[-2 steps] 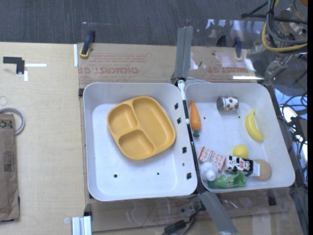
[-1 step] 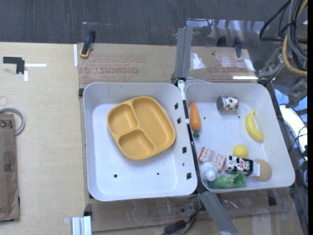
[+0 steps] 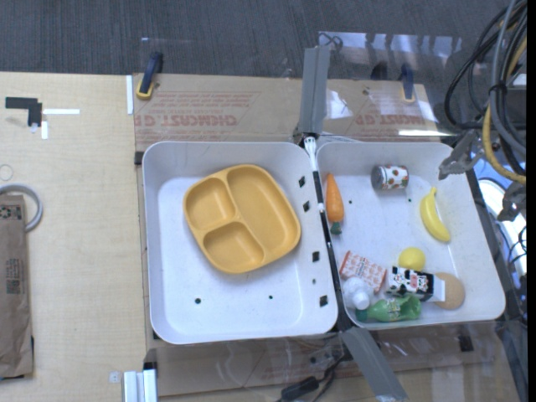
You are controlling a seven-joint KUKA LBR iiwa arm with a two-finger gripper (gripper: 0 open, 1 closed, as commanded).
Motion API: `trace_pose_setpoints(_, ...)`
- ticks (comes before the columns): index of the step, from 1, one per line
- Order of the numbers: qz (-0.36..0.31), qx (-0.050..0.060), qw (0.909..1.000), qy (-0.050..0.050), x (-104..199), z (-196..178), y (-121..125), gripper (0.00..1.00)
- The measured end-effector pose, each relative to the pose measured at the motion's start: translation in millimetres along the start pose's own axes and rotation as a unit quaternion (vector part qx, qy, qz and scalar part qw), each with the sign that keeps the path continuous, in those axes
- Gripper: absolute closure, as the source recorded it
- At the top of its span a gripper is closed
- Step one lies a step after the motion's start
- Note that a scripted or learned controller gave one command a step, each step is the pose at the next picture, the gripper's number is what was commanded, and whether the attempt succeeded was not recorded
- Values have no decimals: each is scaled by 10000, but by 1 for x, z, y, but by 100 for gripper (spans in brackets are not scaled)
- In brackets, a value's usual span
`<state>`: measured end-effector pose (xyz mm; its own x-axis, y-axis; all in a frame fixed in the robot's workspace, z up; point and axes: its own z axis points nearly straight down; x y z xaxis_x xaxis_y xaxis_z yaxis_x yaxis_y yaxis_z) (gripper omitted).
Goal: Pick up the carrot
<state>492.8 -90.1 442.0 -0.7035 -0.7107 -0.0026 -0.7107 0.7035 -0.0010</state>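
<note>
**Carrot waits at bin wall, arm off to the side**

Green packet [image 3: 389, 310] and small milk carton [image 3: 409, 283] crowd the near end of the right bin [image 3: 381, 216], w/ a red-and-white snack pack [image 3: 363, 268], a lemon [image 3: 411, 258] and a tan round item [image 3: 450, 291] alongside. Carrot [image 3: 334, 201] lies farther back in that bin, lengthwise along its left wall, just beside the divider, green tip toward the near side. Tool [image 3: 459, 156] hangs over the bin's far-right corner, well apart from the carrot; whether its fingers are apart or together, cannot tell. Best approach, judging from this: come down over the carrot's thick orange middle, fingers across its width, w/ one finger needing room between carrot and wall. Banana [image 3: 433, 216] and tin can [image 3: 389, 177] sit clear of that path. Left bin [image 3: 167, 224] holds a yellow divided plate [image 3: 241, 218]. Arm is largely cut off at the right edge behind cables [image 3: 494, 65]; can label unreadable.
</note>
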Motion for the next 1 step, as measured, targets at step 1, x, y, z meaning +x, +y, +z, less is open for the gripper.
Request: trace_pose_setpoints(1,-1673,-10,9859,1,-17,1,24,0)
